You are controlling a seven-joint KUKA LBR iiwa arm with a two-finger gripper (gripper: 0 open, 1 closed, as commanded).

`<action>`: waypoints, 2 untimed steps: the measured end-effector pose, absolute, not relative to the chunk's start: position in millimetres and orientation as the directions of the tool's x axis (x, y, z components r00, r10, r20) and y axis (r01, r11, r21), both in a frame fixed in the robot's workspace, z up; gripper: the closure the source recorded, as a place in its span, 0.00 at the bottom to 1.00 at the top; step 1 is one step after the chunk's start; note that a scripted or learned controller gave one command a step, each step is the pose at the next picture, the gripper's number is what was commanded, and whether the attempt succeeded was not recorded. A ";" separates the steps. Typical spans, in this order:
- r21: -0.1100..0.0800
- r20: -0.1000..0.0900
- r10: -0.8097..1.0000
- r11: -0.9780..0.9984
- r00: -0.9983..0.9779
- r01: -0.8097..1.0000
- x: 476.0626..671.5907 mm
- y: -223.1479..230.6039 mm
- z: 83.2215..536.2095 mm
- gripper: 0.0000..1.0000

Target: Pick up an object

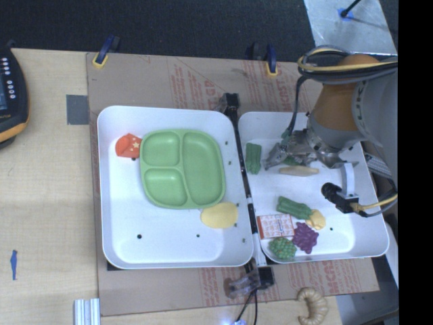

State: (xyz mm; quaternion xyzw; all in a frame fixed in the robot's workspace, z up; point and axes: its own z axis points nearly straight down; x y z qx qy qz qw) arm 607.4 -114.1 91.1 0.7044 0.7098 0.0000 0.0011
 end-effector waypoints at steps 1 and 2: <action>0.005 -0.003 1.000 0.004 -0.004 1.000 659.2 -162.0 114.6 0.00; -0.006 0.000 1.000 0.007 -0.007 1.000 642.4 -130.0 91.0 0.00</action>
